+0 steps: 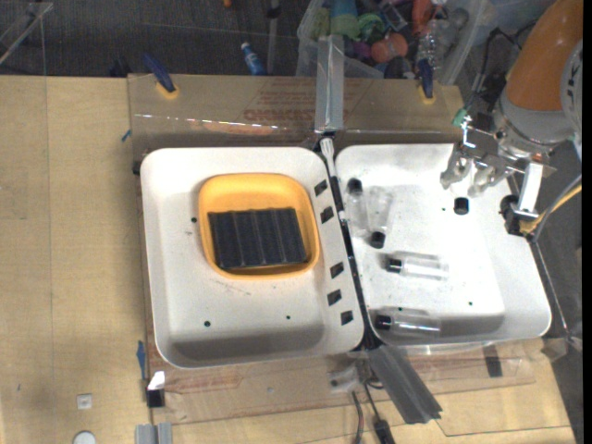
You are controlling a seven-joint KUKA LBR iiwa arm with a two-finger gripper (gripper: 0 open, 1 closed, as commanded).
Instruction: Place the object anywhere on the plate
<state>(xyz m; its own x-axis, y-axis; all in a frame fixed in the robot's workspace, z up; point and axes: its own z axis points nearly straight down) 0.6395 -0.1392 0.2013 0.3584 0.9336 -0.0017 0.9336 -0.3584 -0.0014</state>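
1. The things to move look like small clear vials with black caps, lying in the right bin (481, 294). One vial (416, 265) lies on its side near the bin's middle, cap toward the divider; a second vial (404, 323) lies near the front wall; an upright-looking one (368, 203) stands near the divider at the back. Which of them the task means I cannot tell.

2. Handling, as a judgement: clear plastic or glass, light, stiff, smooth and round. A vial lying down will probably roll or squirt out if pinched off-centre. Glass could crack under a hard squeeze.

3. Best hold, I judge: across the barrel of the middle vial, at its mid-length, fingers closing square to its long axis. It lies apart from the walls and from the others, so there is room on both sides.

4. Small black bits (377, 240) and (461, 206) lie loose on the bin floor, near but not touching that vial.

5. The pincer (467, 176) hangs over the back right part of the right bin, well apart from the middle vial and carrying nothing; whether its fingers are spread or pressed together I cannot tell.

6. The plate (257, 189), orange with a dark ribbed insert, sits in the left bin (176, 285), across the divider. Nothing lies on it yet.

7. Both bins rest on the desk (65, 248).
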